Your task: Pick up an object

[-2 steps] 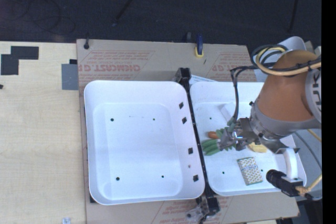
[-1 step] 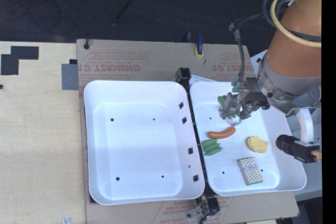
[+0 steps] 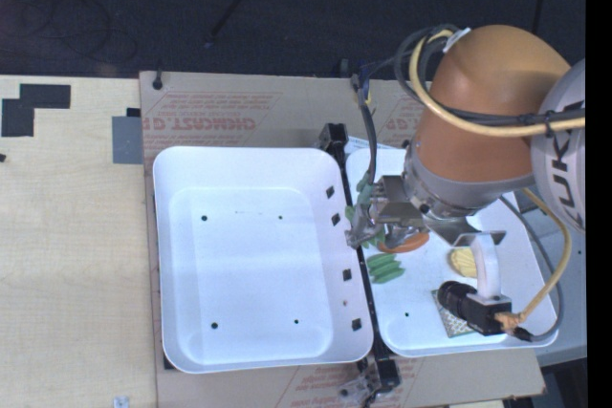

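My gripper (image 3: 366, 230) hangs low over the left side of the right bin (image 3: 411, 332), close to the divider between the two bins. Just below and to its right lies a green pod-shaped object (image 3: 385, 267). An orange object (image 3: 413, 243) peeks out from under the gripper body, partly hidden. Farther right in the same bin lies a yellow corn-like piece (image 3: 463, 261). The view does not show anything between the fingers.
The left bin (image 3: 164, 205) stands beside the right one, with a black clip strip (image 3: 346, 244) along their shared edge. A speckled grey piece (image 3: 448, 319) lies near the right bin's front. The arm's large orange-brown body (image 3: 483, 110) covers the bin's back.
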Robot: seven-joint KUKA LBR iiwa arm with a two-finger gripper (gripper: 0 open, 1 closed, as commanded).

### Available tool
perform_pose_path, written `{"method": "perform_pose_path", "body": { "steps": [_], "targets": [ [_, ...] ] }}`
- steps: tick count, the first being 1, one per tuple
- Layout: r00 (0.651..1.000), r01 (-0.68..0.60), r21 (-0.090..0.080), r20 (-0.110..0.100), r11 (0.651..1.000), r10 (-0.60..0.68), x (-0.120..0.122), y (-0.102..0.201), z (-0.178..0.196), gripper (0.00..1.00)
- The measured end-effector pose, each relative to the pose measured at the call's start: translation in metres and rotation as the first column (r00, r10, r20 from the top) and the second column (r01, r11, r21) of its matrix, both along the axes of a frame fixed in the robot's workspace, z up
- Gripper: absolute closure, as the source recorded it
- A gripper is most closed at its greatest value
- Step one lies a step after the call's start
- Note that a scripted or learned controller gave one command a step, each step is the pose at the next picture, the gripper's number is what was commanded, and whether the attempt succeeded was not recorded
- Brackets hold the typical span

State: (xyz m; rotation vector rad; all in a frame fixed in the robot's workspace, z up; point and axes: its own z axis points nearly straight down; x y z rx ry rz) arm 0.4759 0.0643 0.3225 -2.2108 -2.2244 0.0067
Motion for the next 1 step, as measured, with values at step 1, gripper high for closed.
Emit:
{"method": "perform_pose_path", "body": {
  "steps": [1],
  "targets": [
    [1.000, -0.001, 0.002, 0.010, 1.000, 0.001, 0.0002, 0.0508, 0.0703, 1.00]
  ]
}}
